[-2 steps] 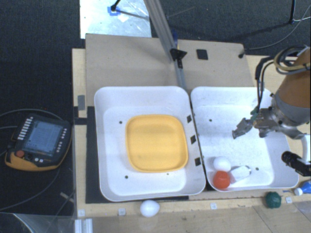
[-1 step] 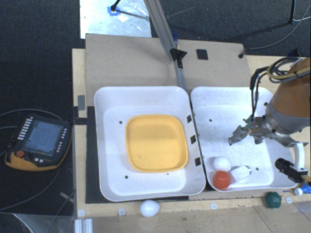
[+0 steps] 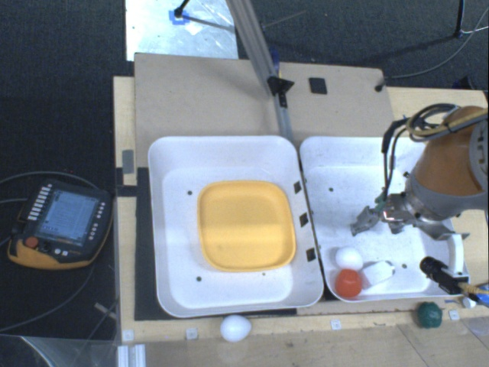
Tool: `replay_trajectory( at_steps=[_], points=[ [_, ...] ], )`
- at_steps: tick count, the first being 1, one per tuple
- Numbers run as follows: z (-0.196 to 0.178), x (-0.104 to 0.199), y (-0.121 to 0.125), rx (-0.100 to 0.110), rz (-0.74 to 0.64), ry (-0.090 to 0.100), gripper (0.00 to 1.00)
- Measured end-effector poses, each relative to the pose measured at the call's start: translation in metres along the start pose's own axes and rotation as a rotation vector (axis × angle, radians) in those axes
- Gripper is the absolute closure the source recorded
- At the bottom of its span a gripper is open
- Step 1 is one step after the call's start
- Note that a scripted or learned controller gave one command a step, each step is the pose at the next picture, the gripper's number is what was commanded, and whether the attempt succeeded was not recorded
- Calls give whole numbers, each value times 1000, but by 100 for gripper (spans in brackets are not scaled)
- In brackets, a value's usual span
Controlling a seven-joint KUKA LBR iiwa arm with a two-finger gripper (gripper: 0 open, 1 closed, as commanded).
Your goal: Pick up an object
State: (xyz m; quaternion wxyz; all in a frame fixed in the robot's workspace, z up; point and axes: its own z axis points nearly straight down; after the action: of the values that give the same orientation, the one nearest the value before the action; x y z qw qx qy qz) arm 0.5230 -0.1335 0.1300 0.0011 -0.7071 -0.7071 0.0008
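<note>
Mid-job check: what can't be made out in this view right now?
1. Camera view: the arm covers the right side of the right bin.
2. Camera view: the white object beside the red ball is too blurred to identify.
3. Camera view: the tool is small and blurred; contact with the bin floor is unclear.
4. The picture's right edge cuts off the arm.

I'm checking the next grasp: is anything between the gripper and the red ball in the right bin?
Yes. The white ball lies between the gripper and the red ball, close against the red ball's far side. Another white object sits beside it toward the view's right.
</note>
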Motion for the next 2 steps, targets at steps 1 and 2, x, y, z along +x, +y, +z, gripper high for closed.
replay_trajectory(
  at_steps=[1, 2],
  points=[
    [41, 0, -1, -1, 0, 0, 0],
    [29, 0, 1, -5, 0, -1, 100]
  ],
)
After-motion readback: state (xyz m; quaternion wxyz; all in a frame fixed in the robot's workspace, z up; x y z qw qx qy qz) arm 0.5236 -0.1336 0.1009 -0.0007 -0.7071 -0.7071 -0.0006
